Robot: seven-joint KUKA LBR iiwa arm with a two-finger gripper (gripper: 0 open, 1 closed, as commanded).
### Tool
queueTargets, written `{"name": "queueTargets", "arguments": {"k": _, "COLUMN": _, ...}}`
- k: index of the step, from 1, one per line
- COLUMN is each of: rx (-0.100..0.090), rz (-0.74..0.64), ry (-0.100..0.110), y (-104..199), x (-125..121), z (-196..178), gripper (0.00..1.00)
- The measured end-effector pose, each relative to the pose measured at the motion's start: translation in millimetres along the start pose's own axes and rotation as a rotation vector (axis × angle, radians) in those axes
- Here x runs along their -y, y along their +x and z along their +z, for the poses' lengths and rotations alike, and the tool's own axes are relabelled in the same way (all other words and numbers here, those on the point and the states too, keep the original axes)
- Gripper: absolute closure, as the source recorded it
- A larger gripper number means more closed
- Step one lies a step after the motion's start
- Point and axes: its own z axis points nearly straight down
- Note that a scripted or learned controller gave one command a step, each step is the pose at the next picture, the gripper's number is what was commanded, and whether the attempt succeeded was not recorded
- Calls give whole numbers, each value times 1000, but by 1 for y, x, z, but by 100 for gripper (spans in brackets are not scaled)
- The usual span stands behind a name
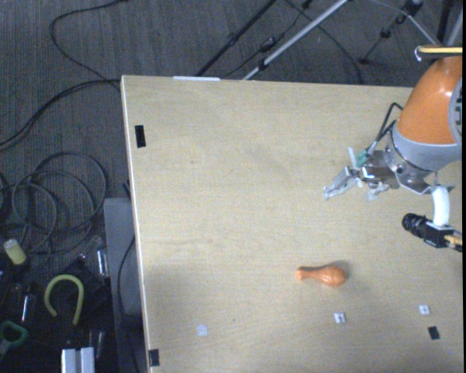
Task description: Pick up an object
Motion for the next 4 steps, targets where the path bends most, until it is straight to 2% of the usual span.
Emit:
{"name": "queueTargets", "arguments": {"k": 1, "rx": 4, "rz": -31, "ry": 0, "y": -27, "x": -46, "z": 102, "gripper": 0}}
{"name": "queueTargets", "arguments": {"k": 2, "rx": 3, "rz": -109, "ry": -2, "y": 31, "x": -101, "z": 101, "gripper": 0}}
{"name": "queueTargets", "arguments": {"k": 3, "rx": 4, "rz": -318, "ry": -1, "y": 59, "x": -101, "z": 102, "gripper": 0}}
{"name": "queueTargets", "arguments": {"k": 4, "rx": 3, "rz": -96, "ry": -2, "y": 57, "x": -101, "z": 33, "gripper": 0}}
